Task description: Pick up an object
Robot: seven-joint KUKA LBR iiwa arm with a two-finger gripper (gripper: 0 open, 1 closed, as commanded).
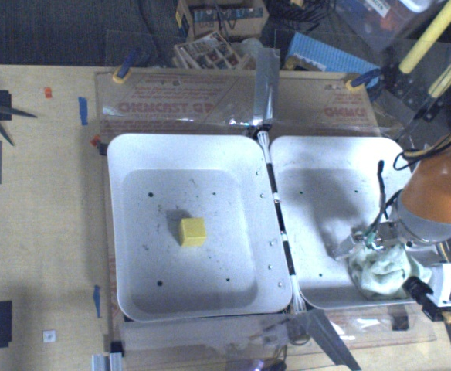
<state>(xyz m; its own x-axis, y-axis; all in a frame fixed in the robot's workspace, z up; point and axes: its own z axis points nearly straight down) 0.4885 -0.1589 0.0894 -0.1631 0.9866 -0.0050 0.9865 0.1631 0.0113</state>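
Yellow block point(193, 232) in L bin point(133, 207)

pretty even overhead light here. the two white bins point(133, 207) come out bright, almost washed out on the rims. soft grey shadows sit inside each one, and the yellow block point(193, 232) throws a small shadow to its upper left. the whole frame's a bit soft and grainy, and the background up top goes dim.

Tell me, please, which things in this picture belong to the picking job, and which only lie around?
Belonging to the job:
yellow block in the left bin
pale crumpled cloth in the right bin
gripper, low beside the cloth

Lying about:
blue clamps
cardboard boxes
yellow pole
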